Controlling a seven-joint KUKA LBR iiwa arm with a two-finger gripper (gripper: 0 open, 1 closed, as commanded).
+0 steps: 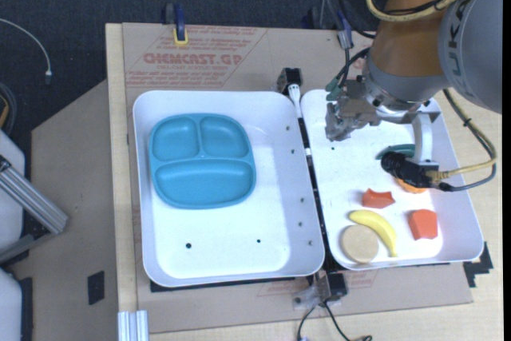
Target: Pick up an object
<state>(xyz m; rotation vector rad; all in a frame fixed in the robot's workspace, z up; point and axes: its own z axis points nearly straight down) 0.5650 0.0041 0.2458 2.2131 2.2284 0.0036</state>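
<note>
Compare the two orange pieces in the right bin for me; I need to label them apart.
The orange wedge is flatter, irregular and more red-orange; the orange block is chunkier, roughly rectangular and lighter orange. The wedge lies just above the banana, nearer the bin's middle; the block sits to the banana's right, close to the right bin rim. Both are small, rest on the bin floor, and lie apart from the gripper.
</note>
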